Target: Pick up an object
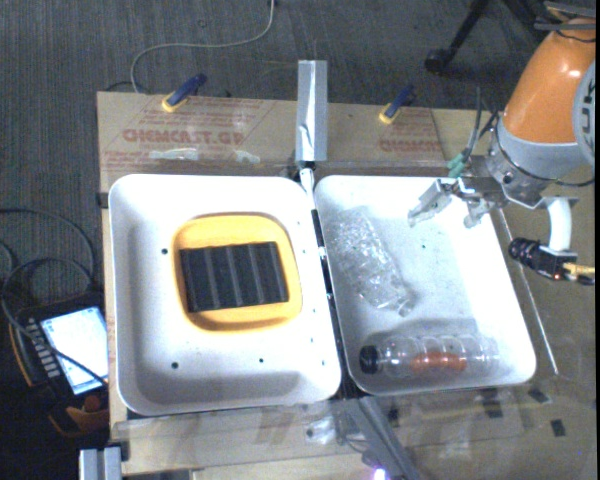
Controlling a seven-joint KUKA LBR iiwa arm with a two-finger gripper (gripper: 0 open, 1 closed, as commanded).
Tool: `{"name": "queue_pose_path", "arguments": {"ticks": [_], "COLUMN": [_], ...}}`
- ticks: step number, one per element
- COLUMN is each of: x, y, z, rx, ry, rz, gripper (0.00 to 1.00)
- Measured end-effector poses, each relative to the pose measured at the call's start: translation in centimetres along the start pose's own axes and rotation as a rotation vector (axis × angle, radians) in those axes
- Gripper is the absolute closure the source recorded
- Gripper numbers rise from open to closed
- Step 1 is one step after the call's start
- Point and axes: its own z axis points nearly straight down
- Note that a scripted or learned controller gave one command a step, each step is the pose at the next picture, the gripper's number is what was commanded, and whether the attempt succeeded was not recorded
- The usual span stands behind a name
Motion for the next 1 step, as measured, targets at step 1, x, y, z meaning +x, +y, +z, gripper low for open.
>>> {"name": "queue_pose_path", "arguments": {"ticks": [1], "x": [2.31], "y": [-7.53], "z": [4.6], "rx": [0.002], "ry": [0.0], "rz": [0.03], "gripper": [0.0]}}
